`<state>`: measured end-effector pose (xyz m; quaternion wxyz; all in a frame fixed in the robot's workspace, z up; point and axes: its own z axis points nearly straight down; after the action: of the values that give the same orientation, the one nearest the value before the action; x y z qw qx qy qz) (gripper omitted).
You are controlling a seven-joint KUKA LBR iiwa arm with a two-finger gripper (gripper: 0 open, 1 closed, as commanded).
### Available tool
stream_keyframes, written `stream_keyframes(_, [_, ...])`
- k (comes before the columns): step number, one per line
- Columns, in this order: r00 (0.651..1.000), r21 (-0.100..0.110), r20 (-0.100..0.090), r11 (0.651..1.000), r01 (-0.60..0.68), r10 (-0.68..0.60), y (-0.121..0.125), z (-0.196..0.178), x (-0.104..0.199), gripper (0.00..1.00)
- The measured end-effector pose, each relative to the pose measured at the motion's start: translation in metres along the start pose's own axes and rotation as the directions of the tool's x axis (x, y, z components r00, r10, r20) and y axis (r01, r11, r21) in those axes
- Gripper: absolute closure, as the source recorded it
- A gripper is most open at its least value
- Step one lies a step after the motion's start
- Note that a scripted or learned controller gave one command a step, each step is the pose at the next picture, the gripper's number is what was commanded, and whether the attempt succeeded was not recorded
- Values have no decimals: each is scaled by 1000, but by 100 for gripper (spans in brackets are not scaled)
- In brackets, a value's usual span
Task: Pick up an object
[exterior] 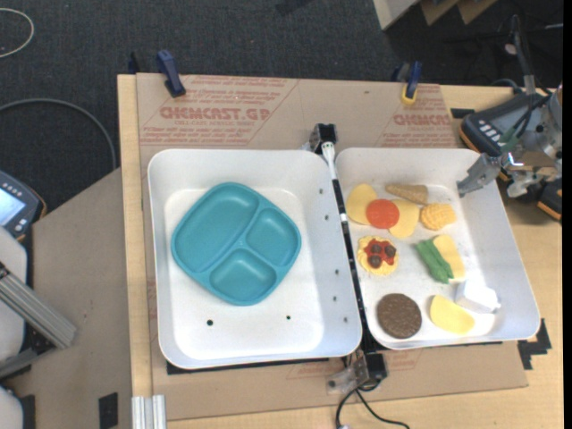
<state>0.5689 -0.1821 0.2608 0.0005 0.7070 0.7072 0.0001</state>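
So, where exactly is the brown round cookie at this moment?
In the camera view, the brown cookie lies in the right bin, near its front edge, left of a yellow piece.

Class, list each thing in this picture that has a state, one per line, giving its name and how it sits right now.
Teal plate: flat in the left bin, nothing on it.
Right bin: holds the toy food pieces.
Brown round patty: flat, near the front edge.
Green piece: lying against a yellow piece.
Red disc: resting on yellow pieces.
Gripper: at the right bin's back corner, holding nothing visible.
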Motion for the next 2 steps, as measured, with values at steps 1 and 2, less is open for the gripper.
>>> stream_keyframes(1, [1000,16,-5,1000,-5,6,-56,127,-24,0])
stream_keyframes(2, [1000,-4,1,1000,3,-3,-5,178,0,0])
